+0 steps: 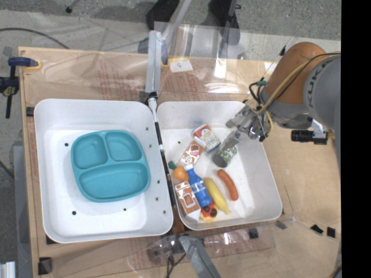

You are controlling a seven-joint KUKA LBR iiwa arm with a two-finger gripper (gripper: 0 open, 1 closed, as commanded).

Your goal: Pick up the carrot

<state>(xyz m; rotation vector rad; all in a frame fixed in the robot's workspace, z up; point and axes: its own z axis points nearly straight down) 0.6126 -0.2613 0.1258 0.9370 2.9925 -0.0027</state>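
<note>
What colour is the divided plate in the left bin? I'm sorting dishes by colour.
Teal blue, plain, no pattern: the plate, seen clearly in the camera view.

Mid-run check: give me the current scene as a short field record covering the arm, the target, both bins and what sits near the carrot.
gripper: over the right white bin, near its upper right part, at
target: small orange carrot lying near the right bin's left wall, apart from the gripper
beside target: blue bottle, yellow banana, red-brown sausage, small printed cartons
left white bin: holds a teal three-compartment plate
task state: carrot not yet picked up
</note>
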